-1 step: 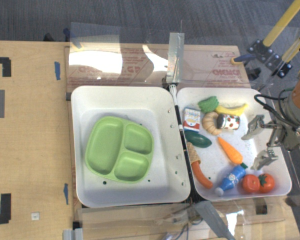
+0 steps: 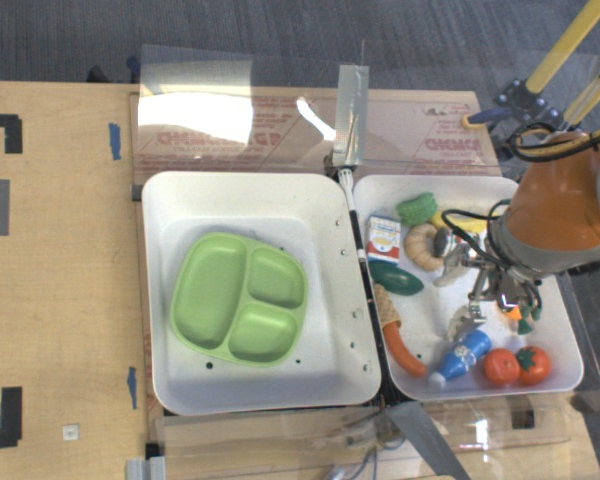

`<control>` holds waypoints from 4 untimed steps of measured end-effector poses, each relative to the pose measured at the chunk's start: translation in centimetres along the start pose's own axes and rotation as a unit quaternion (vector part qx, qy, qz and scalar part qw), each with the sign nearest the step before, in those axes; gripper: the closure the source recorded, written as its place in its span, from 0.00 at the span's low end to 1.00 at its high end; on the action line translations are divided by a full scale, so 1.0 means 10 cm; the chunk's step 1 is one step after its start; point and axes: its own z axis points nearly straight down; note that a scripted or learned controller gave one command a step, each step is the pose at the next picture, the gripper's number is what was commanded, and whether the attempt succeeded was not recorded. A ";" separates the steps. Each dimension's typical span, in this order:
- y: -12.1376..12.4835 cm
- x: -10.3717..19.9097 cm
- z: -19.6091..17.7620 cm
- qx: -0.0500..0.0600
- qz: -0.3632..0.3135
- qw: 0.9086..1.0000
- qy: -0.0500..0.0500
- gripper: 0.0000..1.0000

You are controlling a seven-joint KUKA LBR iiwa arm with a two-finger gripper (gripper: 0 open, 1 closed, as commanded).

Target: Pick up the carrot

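Our tool (image 2: 477, 306) hangs open, holding nothing; the carrot (image 2: 398, 345) lies to its left, pointing up-down.

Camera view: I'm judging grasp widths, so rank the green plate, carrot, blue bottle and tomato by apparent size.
1. green plate
2. carrot
3. blue bottle and tomato look too alike to rank.

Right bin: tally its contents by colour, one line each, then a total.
Right bin:
Orange: 1, carrot
Red: 2, tomatoes
Green: 2, leafy piece, dark pod
Tan: 1, croissant
Blue: 1, bottle
White and red: 1, carton
Total: 8
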 end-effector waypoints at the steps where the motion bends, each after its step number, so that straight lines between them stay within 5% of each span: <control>1: -0.44 -0.25 0.09 0.000 -0.025 1.000 -0.001 0.00; 2: -0.76 0.05 0.09 0.000 -0.050 0.999 0.001 0.00; 3: -0.74 0.00 -0.05 0.002 -0.051 0.999 -0.006 1.00; 4: 0.05 0.24 -0.70 0.001 -0.004 1.000 -0.004 1.00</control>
